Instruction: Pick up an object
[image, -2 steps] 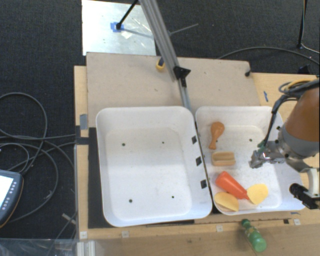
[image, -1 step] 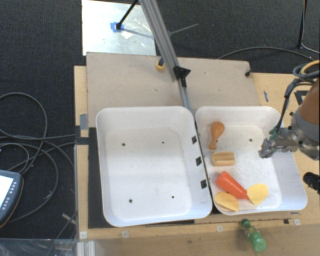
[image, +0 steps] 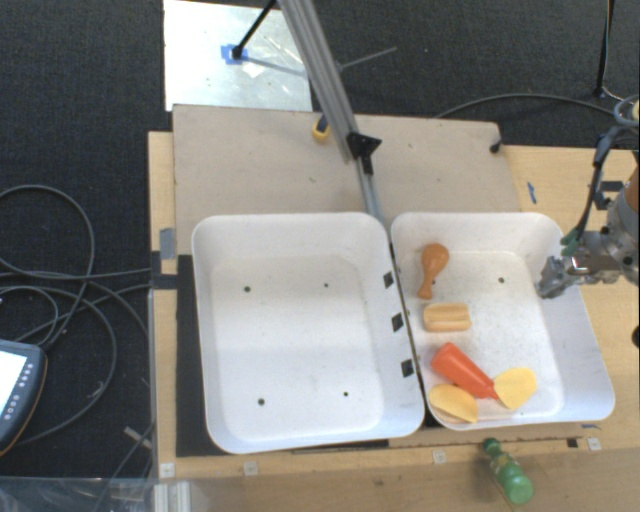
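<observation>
The right bin (image: 575, 330) holds several toy foods. A brown drumstick (image: 432, 267) lies near its back left. A tan bun (image: 446, 317) sits just below it. An orange-red carrot (image: 462, 369) lies toward the front, with a yellow chip (image: 516, 386) to its right and another yellow piece (image: 453, 403) at the front left corner. My gripper (image: 556, 277) hangs over the right rim of this bin, well to the right of the bun, with nothing seen in it.
The left bin (image: 290, 330) stands beside the right one. A green bottle-shaped toy (image: 507, 476) lies on the bench outside the bins at the front. A grey pole (image: 335, 90) slants across the back. Cables lie on the floor at left.
</observation>
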